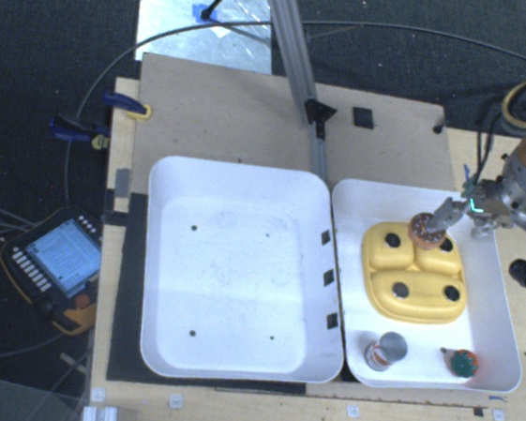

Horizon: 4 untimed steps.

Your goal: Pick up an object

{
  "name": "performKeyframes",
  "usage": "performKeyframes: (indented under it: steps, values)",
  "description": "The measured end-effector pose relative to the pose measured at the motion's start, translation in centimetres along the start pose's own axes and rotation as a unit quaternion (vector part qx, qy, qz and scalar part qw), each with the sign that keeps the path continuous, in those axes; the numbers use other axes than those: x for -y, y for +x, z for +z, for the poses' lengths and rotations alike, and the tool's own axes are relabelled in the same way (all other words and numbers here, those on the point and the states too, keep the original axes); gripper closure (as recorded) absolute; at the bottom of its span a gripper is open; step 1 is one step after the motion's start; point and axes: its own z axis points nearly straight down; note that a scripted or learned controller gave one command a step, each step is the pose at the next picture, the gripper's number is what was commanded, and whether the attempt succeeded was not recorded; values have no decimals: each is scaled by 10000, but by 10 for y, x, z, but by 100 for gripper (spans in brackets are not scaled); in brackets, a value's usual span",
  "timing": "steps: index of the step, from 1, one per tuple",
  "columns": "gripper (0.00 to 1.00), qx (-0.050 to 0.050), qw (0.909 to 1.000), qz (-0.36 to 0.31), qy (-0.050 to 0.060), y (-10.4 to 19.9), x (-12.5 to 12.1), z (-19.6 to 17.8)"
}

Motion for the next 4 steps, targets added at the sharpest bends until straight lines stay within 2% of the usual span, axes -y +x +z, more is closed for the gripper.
performKeyframes:
  steps: [1, 2, 3, 4]
  values:
    - [0, 4, 10000, -4, -21, 0, -1, -2]
    - [0, 0, 10000, -11, -5, 8, 1, 56]
    - [0, 18, 10000, -15, -81, 8, -3, 68]
    - [100, 3, 10000, -19, -82, 8, -4, 59]
